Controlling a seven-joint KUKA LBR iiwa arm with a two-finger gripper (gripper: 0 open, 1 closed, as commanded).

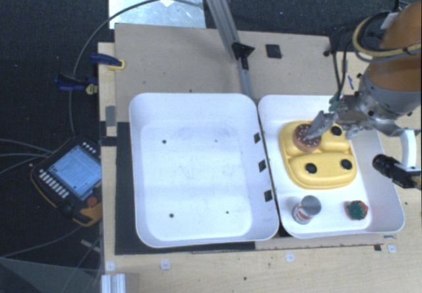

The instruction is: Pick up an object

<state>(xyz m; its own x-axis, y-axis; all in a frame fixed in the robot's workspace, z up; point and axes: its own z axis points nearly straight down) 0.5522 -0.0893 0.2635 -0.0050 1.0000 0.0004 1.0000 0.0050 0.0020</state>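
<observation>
In the right bin [389, 216] lies a large yellow plastic piece [320, 163] with dark round holes. A small brown ring-shaped thing [304, 136] rests on its upper left corner. My gripper [319, 127] hangs over that corner, its grey fingers pointing down and left toward the ring. A small silver and red can [306, 209] stands near the bin's front edge. A little green and red object [357, 209] lies to the right of the can.
The left bin [191, 166] sits beside the right one on the tan bench board. A metal pole [221, 8] slants in from the top and ends at a black clamp. A teach pendant [69, 176] lies off the bench at left.
</observation>
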